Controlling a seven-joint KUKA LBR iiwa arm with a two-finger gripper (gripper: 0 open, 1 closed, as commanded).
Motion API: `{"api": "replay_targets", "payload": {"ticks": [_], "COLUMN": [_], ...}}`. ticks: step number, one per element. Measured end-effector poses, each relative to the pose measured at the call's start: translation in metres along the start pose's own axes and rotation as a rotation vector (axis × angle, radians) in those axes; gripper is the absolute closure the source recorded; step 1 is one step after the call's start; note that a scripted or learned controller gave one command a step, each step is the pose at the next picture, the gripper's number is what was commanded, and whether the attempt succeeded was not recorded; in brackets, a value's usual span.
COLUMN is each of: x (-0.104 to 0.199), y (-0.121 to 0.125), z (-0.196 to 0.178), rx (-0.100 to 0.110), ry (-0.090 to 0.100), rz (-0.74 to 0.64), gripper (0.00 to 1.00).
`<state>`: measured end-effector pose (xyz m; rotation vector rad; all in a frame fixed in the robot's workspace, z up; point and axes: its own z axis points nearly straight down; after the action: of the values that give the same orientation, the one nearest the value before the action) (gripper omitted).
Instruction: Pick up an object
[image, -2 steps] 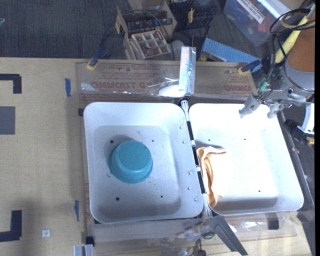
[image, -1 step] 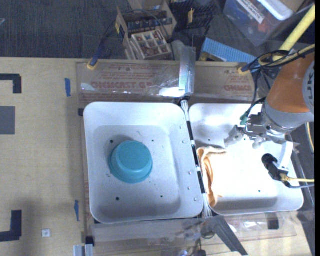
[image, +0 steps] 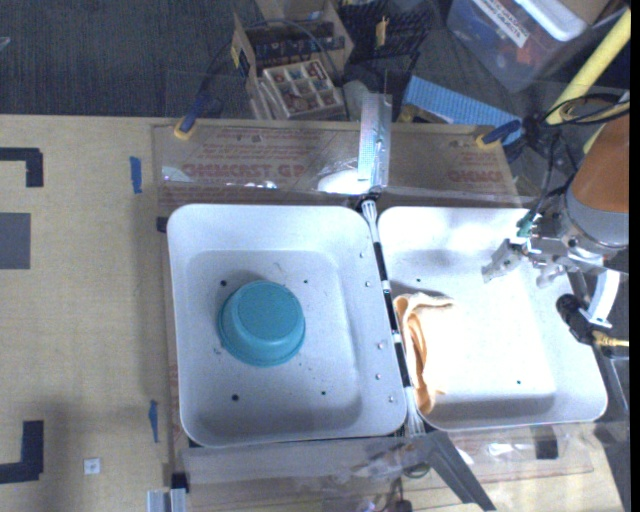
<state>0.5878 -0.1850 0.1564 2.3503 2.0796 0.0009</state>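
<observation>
Gripper (image: 540, 262), metal, two-fingered, at the end of the grey arm with orange band (image: 603, 190): you will find it above the upper right part of the right-hand shallow white bin (image: 500, 400), near that bin's right rim. Its fingers appear spread apart, with nothing between them, though the view here is small and cluttered, so take that as probable only.

Item one: teal round plastic bowl (image: 262, 321), turned upside down on the floor of the left-hand shallow white bin (image: 190, 250), a little left of centre. It stands alone, well apart from the gripper, with nothing touching it.

Item two: orange and cream crumpled cloth (image: 419, 345), lying along the left wall of the right-hand bin, just beside the divide where the two bins meet. It runs from mid-bin down toward the near rim. It is apart from the gripper, with bare bin floor between.

Surroundings: you have a pale wooden bench top (image: 80, 300) with black markings to the left, a clear plastic sheet (image: 260, 165) with red lettering behind the bins, and boxes and cables on the dark floor beyond.
</observation>
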Motion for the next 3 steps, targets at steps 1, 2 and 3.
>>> {"api": "replay_targets", "payload": {"ticks": [1, 2, 3], "x": [0.066, -0.001, 0.076], "y": [0.043, 0.049, 0.011], "z": [0.066, -0.035, 0.026], "rx": [-0.003, 0.000, 0.003], "ry": [0.000, 0.000, 0.002], "rz": [-0.188, -0.192, -0.287], "gripper": [0.00, 0.00, 0.00]}}
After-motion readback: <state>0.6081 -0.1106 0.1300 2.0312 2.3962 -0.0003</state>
